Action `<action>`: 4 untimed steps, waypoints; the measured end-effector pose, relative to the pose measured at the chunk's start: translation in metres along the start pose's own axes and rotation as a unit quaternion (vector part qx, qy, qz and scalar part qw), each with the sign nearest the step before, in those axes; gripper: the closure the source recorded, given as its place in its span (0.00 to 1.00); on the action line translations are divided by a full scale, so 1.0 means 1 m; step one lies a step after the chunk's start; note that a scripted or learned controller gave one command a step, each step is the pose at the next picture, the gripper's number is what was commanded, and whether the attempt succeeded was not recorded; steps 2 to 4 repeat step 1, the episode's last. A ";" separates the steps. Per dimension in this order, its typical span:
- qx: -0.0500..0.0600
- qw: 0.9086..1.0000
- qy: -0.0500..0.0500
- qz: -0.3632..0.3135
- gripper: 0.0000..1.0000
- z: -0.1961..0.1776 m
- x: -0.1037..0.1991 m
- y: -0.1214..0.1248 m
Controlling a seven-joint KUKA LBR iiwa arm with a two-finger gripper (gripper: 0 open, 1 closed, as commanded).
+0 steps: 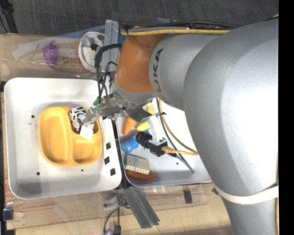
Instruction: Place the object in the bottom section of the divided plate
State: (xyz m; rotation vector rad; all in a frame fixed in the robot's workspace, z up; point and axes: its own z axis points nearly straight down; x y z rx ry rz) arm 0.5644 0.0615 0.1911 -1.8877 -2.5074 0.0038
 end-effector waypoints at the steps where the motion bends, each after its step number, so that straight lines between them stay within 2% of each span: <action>1: -0.002 0.986 -0.001 -0.167 0.00 -0.028 -0.044 0.037; 4: -0.002 0.986 -0.001 -0.167 0.00 -0.028 -0.044 0.037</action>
